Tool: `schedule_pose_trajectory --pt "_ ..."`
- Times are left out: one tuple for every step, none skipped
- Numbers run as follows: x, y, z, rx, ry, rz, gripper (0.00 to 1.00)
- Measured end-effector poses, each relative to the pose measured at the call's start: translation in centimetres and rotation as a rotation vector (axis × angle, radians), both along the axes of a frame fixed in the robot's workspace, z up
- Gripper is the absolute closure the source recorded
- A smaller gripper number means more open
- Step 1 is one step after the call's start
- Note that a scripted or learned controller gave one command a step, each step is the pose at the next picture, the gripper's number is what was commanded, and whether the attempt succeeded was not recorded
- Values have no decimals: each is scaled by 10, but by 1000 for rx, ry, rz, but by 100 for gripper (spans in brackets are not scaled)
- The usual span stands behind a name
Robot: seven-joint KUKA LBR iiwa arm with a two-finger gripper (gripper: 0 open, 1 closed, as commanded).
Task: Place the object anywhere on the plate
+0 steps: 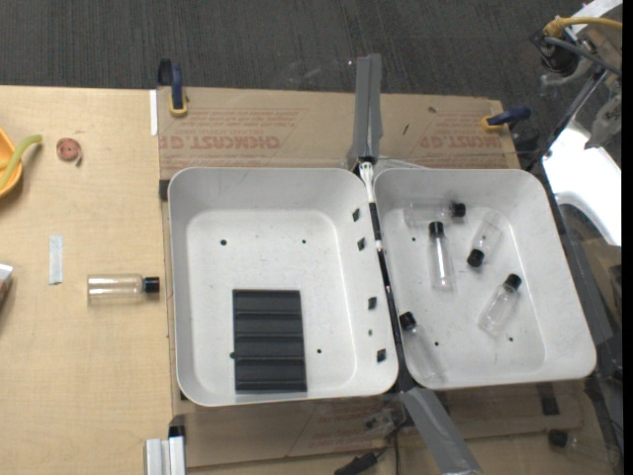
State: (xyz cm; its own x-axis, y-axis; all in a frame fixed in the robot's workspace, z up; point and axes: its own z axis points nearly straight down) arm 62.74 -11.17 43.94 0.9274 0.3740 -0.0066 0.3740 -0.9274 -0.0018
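Nearest the viewer, a dark ribbed plate (pixel 268 340) lies flat in the left bin (pixel 198 191), toward its front edge. Several small clear vials with black caps lie on their sides in the right bin (pixel 554 226): one (pixel 438 253) near the middle, others (pixel 483 241) (pixel 500 301) (pixel 435 211) around it, well apart from the plate. They look light, rigid, smooth and apt to roll; gripping across the body's middle seems safest. Whether the pincer is open or closed cannot be told.
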Motion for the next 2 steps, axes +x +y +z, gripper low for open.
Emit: schedule_pose_trajectory --pt "-26 -79 0 0 0 -180 0" --pt "11 -54 0 0 -2 -183 0"
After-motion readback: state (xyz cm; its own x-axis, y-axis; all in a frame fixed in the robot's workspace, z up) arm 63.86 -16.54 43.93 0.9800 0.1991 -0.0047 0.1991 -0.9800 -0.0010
